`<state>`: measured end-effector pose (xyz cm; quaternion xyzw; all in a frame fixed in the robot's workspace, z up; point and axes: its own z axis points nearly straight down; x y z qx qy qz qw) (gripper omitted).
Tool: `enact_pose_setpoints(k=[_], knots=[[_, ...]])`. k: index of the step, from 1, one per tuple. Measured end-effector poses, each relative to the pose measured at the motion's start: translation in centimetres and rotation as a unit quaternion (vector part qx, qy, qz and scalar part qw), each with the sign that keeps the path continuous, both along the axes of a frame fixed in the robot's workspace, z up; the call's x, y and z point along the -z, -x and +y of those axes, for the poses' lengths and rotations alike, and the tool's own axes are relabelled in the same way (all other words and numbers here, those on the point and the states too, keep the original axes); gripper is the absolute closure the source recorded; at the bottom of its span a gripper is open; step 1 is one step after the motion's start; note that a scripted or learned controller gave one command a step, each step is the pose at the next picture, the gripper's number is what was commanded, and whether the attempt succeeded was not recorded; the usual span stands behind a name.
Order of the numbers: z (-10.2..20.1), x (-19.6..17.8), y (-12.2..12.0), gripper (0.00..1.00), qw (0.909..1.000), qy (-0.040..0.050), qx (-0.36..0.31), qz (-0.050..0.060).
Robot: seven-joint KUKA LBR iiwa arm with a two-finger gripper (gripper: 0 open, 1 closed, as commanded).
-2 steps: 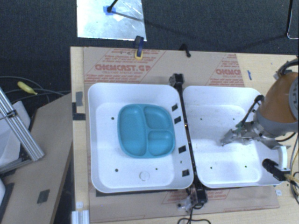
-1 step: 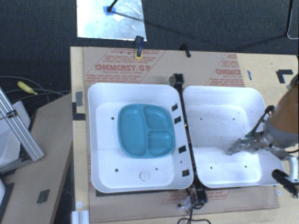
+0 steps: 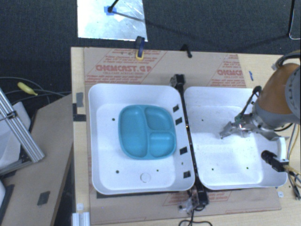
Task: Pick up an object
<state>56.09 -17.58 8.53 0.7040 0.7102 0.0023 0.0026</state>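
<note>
Blue divided plate [image 3: 146,131] in left bin [image 3: 104,108], pincer [image 3: 225,133] well apart over right bin [image 3: 221,173]

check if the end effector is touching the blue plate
Apart. The camera view shows the end effector over the right bin, the blue plate in the left bin.

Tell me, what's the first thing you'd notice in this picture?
The bright blue divided plate stands out most, lying in the middle of the left white bin. Next comes the grey arm with its orange band, reaching in from the right, its gripper low over the right bin.
</note>
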Motion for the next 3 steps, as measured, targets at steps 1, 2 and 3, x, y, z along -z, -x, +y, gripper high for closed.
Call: enact_pose_setpoints(k=[1, 2, 3], knots=[[-3.3, 0.1, 3.3, 0.00, 1.0000, 0.0001, 0.005, 0.004], [-0.4, -0.1, -5.5, 0.00, 1.0000, 0.0001, -0.001, -0.002], [-3.3, 0.1, -1.8, 0.00, 1.0000, 0.0005, 0.005, 0.004]])
